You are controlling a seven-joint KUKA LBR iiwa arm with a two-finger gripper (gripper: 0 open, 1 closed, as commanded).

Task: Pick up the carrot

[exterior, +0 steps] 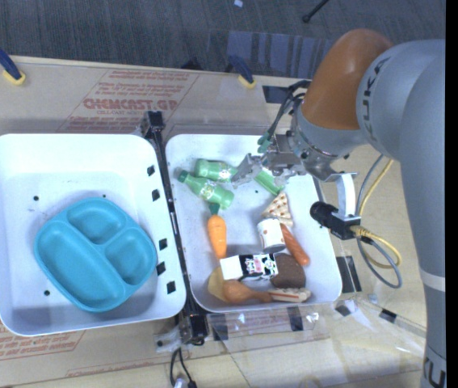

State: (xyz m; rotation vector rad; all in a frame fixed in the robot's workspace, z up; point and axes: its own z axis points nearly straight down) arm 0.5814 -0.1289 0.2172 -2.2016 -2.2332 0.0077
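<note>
Progress: nothing lifted yet, judging by layout | carrot [216, 234] lies loose mid right bin [182, 241], near a milk carton [252, 267] | gripper [254, 166] at far side beside green bottles [210, 179]; claw state: cannot tell | left: reach, grasp, raise.

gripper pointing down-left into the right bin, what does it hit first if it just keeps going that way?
Probably the green bottles, not the carrot. The gripper sits at the top of the right bin, aimed left toward them; the carrot lies lower, off that line. Depth is unclear from this slanted view.
</note>
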